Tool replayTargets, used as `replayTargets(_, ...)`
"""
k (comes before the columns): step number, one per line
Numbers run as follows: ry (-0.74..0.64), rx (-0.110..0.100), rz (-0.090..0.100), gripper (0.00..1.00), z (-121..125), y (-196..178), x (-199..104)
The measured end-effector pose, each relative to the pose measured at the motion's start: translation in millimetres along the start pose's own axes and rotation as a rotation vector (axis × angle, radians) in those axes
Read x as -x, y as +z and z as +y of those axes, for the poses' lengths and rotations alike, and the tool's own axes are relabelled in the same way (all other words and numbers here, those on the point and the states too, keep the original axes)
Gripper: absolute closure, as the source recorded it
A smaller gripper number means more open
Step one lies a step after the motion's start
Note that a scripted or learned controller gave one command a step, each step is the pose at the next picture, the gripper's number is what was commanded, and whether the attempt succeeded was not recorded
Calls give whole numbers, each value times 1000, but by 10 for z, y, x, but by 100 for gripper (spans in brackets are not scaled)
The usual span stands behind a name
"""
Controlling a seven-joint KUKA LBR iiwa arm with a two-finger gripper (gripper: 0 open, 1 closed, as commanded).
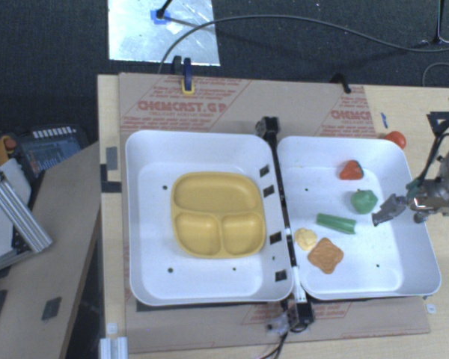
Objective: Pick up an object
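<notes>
The gripper [385, 210] hangs over the right-hand bin [415, 271], near that bin's right wall; one dark tip shows at its left end, and whether the fingers stand wide or narrow I cannot tell from this slant; nothing is seen between them.

Nearest to it is the round green piece [364, 199], just beside the tip and a little toward the far edge of the desk; the move turns on that short offset, to the left and slightly away.

The green stick [336, 223] lies further left, its long axis running roughly left to right with a slight tilt, so a grasp would want the fingers set across it.

The red piece [351, 170] sits near the bin's far wall; the pale yellow piece [306, 238] and the orange waffle-like piece [325, 255] lie toward the near-left part, well apart from the gripper.

The yellow divided tray [214, 214] rests in the left bin [150, 275].
</notes>
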State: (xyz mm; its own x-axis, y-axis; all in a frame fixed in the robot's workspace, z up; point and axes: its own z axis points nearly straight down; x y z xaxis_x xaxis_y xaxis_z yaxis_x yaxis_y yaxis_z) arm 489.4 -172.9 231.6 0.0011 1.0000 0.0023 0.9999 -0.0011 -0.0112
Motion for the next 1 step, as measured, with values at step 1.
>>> replayTargets(1, -4, 12, -3, 0, 26, -65, -8)
